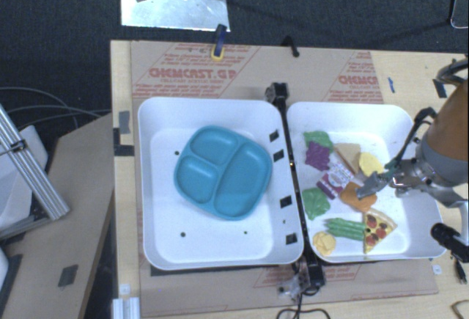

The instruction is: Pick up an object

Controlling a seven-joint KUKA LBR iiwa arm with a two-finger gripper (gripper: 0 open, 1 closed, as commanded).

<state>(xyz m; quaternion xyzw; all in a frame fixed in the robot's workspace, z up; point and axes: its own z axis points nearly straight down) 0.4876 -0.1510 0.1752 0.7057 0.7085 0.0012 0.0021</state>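
Note:
My gripper (pixel 374 182) reaches in from the right over the right bin (pixel 396 119). It hangs just above an orange toy food (pixel 356 198) and beside a yellow piece (pixel 370 163). Close by lie a white and purple packet (pixel 335 178), a tan wedge (pixel 346 152), purple grapes (pixel 317 156) and a green leafy piece (pixel 317 138). Toward the front of the bin sit another green piece (pixel 315 202), green beans (pixel 344 228), a pizza slice (pixel 378 226) and a small yellow item (pixel 323 241). Nothing is visibly lifted.
The left bin (pixel 161 119) holds a blue divided plate (pixel 222 171). A black divider with clips (pixel 287 163) runs between the bins. Both bins rest on a cardboard sheet (pixel 198 68). A metal frame (pixel 26 163) stands at the left.

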